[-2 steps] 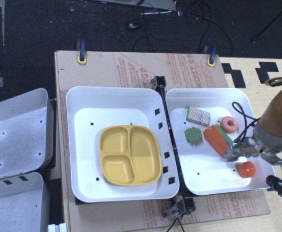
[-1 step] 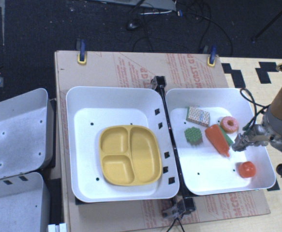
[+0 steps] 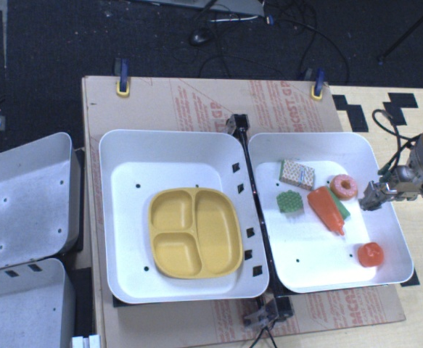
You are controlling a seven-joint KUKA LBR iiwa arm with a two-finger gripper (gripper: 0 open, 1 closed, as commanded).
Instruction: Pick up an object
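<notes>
Now you see the gripper [image 3: 373,196], grip state unreadable, at the right bin's [image 3: 320,285] right edge, with the orange plastic carrot [image 3: 326,209] lying diagonally just left.

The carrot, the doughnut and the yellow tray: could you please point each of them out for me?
carrot [image 3: 326,209], camera view, on the middle of its orange body.
doughnut [image 3: 344,187], camera view, on its pink ring.
yellow tray [image 3: 195,233], camera view, on the ridge where its compartments meet.
</notes>
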